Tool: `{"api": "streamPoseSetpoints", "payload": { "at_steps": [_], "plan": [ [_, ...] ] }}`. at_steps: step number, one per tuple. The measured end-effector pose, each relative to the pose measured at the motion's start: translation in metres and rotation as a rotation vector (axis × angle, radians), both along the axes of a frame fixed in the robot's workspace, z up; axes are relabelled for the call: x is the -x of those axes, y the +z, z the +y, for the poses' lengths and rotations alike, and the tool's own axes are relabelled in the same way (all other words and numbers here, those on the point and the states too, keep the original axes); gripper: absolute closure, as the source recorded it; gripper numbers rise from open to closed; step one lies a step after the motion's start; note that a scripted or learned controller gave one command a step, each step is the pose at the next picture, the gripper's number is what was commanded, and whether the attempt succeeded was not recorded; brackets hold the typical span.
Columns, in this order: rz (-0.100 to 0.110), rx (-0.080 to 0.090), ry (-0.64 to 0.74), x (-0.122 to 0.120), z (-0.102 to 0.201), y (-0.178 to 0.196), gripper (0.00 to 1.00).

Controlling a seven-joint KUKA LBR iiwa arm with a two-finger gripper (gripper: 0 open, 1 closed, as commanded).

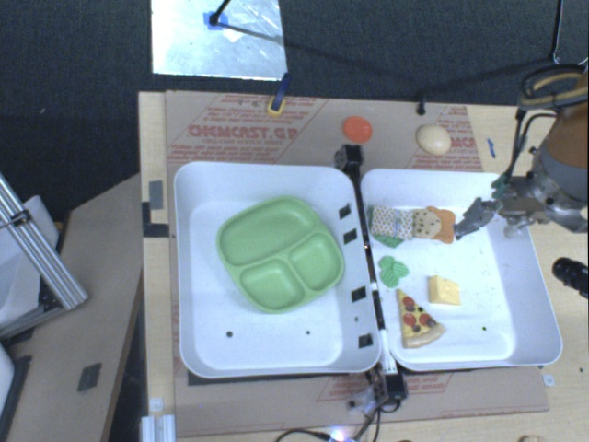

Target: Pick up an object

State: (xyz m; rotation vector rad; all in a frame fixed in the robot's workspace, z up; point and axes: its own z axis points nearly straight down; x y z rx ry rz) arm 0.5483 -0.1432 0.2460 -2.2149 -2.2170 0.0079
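Gingerbread-man toy (416,223) lies in rt bin (515,274), gripper (474,217) just beside it, open/closed unclear.

bench (156,247) with two white bins (198,339)

2 white bins sit side by side: the left bin (198,247) holds a green divided plate (279,252). The right bin (525,293) holds a toy pizza slice (418,319), cheese wedge (444,291), green leaf (393,270) and gingerbread figure (416,223), with the gripper (475,216) just beside the figure.
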Motion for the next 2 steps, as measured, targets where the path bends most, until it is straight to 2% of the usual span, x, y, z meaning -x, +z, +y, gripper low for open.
{"api": "streamPoseSetpoints", "payload": {
  "at_steps": [1,2],
  "plan": [
    [-0.011,0.002,0.003,-0.002,0.000,0.006,0.00],
    [-0.008,0.001,0.000,0.007,0.003,-0.044,0.00]
  ]
}}
